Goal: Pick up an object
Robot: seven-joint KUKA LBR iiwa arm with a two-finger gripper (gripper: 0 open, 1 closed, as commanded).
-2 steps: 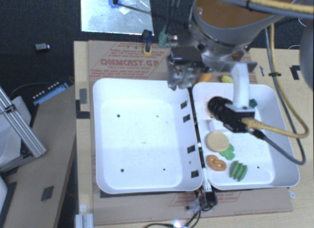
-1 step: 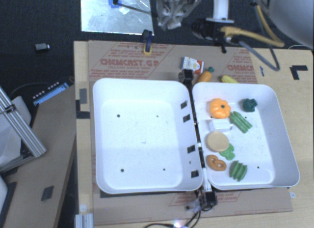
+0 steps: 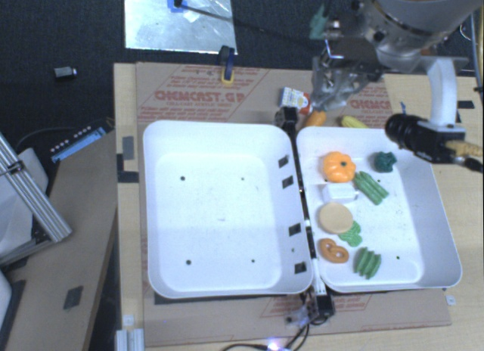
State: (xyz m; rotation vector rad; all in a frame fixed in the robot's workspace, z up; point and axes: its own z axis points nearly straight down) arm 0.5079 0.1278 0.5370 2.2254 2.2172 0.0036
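The right white plastic bin [image 3: 435, 213] holds the toys in a bunch: a round orange pumpkin [image 3: 338, 166], a small white block [image 3: 339, 191] touching a flat tan round cookie [image 3: 335, 217], a brown twisted pretzel [image 3: 333, 250], a long green bean pod [image 3: 370, 187], a dark green leafy lump [image 3: 385, 161] and a ridged green piece [image 3: 367, 262]. The grey metal gripper [image 3: 333, 92] hangs above the bin's far rim, near an orange carrot [image 3: 314, 119] and a yellow banana [image 3: 352, 122]; I cannot tell if it is clenched or released. The left white plastic bin [image 3: 212, 206] has wide bare floor
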